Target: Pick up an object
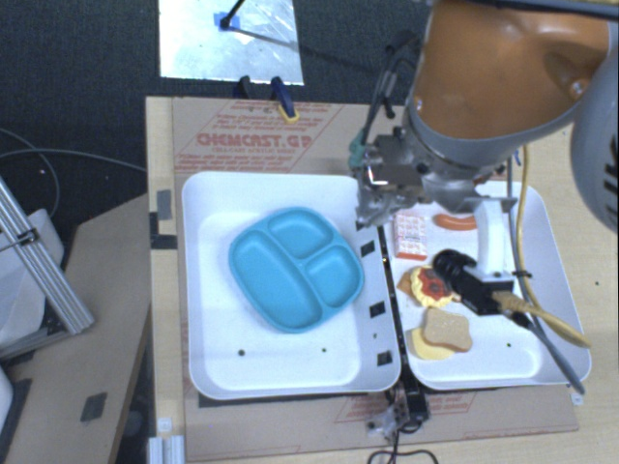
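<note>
Arm (503, 56) reaches in from the right, its orange band filling the upper right. The gripper (370, 211) hangs over the seam where the two bins meet, near their far end. Cannot tell from this angle whether it is open or closed, as the wrist body hides the tips; nothing is seen held in it. Candidate objects are logged by position from the gripper. A packet (410, 236), white with red print, lies just to its right and slightly nearer the camera, flat on the floor of the right bin (503, 351). A sausage (455, 222) lies further right, past the packet, at about the same depth. A pizza slice (424, 284) sits right of the gripper and nearer the camera, below the packet. A bread slice (447, 330) is nearer the camera again, resting on a yellow piece (426, 346) that shows at its lower left edge. A blue plate (295, 269) with three compartments lies to the gripper's left and nearer the camera, in the middle of the left bin (290, 361), apart from the gripper. Both bins sit on a cardboard sheet (251, 138). A foil sheet (227, 27) lies beyond that, far left of the gripper.
</note>
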`<state>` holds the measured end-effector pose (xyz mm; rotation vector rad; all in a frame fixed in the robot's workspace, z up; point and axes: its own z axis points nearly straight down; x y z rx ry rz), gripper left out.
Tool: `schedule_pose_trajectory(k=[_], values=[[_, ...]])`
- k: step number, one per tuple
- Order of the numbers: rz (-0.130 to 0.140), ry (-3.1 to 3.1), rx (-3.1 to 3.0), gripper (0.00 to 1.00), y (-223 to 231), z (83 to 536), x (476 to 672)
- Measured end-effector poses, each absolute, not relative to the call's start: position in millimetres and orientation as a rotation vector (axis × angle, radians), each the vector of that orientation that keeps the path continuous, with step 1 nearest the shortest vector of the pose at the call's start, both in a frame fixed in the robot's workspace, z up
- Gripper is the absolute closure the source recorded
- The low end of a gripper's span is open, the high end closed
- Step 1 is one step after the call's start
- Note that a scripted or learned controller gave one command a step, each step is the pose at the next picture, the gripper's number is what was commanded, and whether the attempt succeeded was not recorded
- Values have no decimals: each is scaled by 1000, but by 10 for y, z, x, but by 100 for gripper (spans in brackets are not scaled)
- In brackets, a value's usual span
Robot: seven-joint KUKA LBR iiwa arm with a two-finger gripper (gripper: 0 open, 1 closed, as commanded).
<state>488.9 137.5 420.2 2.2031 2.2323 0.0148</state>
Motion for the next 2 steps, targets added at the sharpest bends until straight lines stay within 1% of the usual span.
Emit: schedule_pose_trajectory(k=[2], values=[[23,2238,2193,100,1376,4423,4903]])
